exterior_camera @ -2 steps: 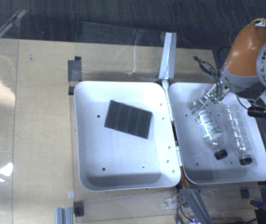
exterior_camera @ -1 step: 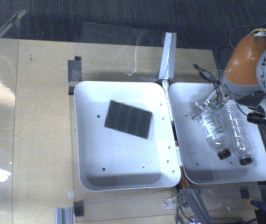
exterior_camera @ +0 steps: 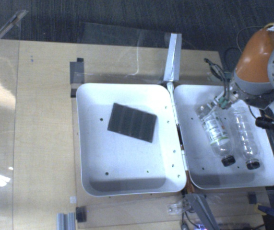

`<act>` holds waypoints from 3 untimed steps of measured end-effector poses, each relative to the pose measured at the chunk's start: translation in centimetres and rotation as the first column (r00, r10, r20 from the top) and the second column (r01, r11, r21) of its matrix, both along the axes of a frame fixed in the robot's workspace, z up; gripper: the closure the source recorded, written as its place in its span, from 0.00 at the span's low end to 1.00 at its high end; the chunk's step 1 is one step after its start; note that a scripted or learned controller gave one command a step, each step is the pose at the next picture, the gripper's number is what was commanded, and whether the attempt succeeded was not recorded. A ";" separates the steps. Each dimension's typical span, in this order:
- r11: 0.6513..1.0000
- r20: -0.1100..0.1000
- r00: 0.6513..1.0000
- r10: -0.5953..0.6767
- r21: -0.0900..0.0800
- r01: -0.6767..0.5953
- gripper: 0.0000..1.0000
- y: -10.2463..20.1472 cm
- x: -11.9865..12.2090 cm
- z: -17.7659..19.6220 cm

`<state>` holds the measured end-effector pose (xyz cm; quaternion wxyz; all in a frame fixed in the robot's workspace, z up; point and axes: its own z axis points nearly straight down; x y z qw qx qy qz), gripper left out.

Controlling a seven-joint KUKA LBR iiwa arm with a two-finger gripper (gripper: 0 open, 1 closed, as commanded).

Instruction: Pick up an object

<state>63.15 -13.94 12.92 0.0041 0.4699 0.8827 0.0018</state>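
camera view is looking down on two white bins sitting side by side on a wooden bench [exterior_camera: 41, 128]. left bin [exterior_camera: 93, 176] is holding a dark ribbed pad [exterior_camera: 132, 122], lying flat and a bit tilted, toward the upper middle of that bin. right bin [exterior_camera: 266, 178] is holding two clear bottles with black caps pointing to the lower edge: one with a label [exterior_camera: 214, 131], and a plain one [exterior_camera: 244, 138] lying just beside it on the right. arm [exterior_camera: 259, 61] is reaching in from the upper right, and the gripper [exterior_camera: 224, 101] is hanging right at the upper end of the labelled bottle. can't tell what state the tool is in, it's too small and blurry.
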 end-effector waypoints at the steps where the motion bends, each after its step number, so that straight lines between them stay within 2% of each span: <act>1: 0.999 0.010 0.999 0.052 -0.003 -0.052 0.00 1.6 -2.5 -3.7; 2: 0.999 0.019 0.998 0.053 -0.003 -0.053 1.00 1.6 -2.2 -2.4; 3: 0.992 0.003 0.992 0.126 0.000 -0.126 1.00 9.5 1.4 5.9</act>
